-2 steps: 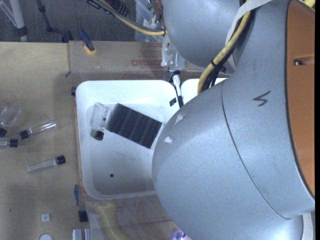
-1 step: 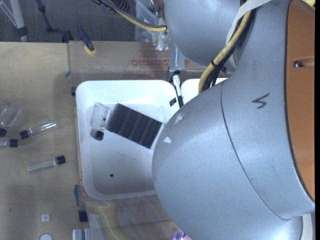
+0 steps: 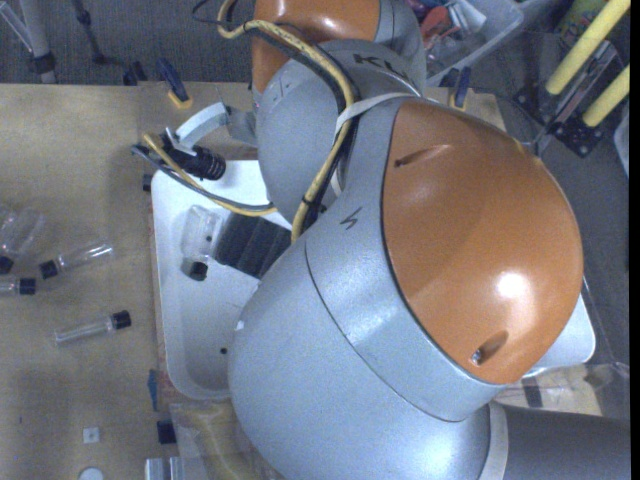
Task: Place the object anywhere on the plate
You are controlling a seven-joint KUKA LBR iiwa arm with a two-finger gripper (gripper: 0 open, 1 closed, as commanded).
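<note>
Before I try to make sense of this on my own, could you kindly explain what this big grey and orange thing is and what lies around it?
That is a robot arm, grey with orange caps, seen from one fixed camera above the bench, so close that it hides most of the scene. Under it lies a shallow white bin. The dark block with a clear piece reaching into the bin is probably the gripper; I cannot tell whether it holds anything. On the wooden bench to the left lie small clear vials with black caps. A yellow cable runs along the arm.

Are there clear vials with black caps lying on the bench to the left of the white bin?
Yes: several capped vials lie on the wooden bench left of the white bin.
</note>
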